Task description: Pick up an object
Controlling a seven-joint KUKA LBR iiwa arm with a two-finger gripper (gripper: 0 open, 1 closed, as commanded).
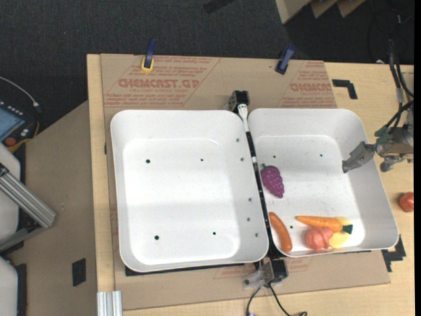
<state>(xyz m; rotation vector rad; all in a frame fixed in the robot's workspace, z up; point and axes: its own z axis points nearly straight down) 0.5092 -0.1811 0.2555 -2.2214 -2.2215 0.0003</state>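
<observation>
Grey jaws (358, 158) hang over the right rim of the right bin (309, 120), near its far corner, with nothing seen between them; whether they stand wide or narrow I cannot tell, as the tip is small and blurred; I judge them parked at the rim so the bin stays in open sight before a reach. Every candidate lies in that bin, well apart from the jaws: purple grapes (272, 180) sit against the left wall, by the divider between the bins; an orange sausage (281, 232) lies slanted toward the near left corner; a carrot (320, 222) lies along the near edge, touching a pink fruit (318, 238) and a yellow piece (338, 239) huddled at the near rim. I judge the grapes the easiest pick, standing alone; the near cluster risks a crowded grasp. Beside it sits the left bin (125, 176) on the worktop (105, 84).
</observation>
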